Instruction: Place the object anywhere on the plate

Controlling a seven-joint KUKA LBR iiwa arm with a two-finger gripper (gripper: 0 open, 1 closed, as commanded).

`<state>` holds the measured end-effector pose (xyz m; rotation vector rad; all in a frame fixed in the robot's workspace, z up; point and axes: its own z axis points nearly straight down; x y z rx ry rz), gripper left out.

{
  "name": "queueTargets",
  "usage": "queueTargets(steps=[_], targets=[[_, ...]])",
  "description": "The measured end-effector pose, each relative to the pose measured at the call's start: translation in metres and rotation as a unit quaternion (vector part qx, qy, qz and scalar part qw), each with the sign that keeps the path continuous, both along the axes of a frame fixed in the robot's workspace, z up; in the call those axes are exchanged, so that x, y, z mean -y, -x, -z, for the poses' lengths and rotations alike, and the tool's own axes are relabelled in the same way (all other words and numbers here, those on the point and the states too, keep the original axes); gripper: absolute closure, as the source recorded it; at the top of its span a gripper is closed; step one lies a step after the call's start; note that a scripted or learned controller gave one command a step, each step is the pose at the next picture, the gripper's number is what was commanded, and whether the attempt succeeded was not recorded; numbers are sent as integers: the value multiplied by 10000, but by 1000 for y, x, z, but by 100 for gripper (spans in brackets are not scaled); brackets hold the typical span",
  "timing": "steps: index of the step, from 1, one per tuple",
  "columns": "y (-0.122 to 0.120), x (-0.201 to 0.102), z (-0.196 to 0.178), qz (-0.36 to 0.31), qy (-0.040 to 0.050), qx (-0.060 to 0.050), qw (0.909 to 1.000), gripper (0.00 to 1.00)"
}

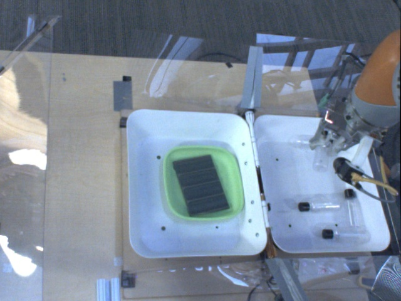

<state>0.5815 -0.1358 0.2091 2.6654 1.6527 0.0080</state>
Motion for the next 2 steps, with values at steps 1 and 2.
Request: queueTargets(steps=[1, 2], targets=[[31, -41, 98, 181, -14, -28, 9998, 100], [93, -81, 24, 38, -17, -17, 10000, 100]])
